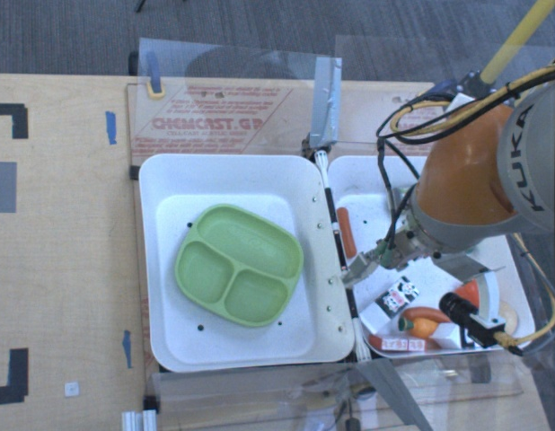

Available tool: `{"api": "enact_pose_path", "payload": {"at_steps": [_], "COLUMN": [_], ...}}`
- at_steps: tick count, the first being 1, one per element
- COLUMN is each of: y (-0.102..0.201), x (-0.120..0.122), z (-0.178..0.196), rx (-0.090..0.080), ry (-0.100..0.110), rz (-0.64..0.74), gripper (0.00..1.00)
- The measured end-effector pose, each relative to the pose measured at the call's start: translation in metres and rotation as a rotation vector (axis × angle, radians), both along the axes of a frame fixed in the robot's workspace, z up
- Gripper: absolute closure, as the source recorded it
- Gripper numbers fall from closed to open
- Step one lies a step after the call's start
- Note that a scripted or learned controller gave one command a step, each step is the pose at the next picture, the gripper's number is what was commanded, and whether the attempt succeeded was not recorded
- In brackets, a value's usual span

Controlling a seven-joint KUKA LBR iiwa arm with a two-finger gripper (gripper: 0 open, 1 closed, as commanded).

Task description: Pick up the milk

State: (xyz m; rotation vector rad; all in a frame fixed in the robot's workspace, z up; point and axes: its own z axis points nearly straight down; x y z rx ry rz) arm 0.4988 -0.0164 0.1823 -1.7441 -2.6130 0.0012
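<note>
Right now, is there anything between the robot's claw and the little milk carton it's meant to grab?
Nothing visible lies between them. The gripper hangs over the right bin, near its left wall, and the milk carton lies just below and right of it in the camera view. A carrot sits on the carton's far side, and a sausage above the gripper.

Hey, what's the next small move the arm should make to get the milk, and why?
Probably shift the tool a little toward the near right and then lower it. The milk, a small carton with cow spots, lies in the right bin just beyond the tool's tip, beside the carrot, so the tool is not yet over it.
</note>
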Motion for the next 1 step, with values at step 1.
{"api": "enact_pose_path", "payload": {"at_steps": [1], "y": [-0.0298], "x": [-0.0188], "z": [0.0], "rx": [0.002], "ry": [0.004], "rz": [0.112], "gripper": [0.0]}}
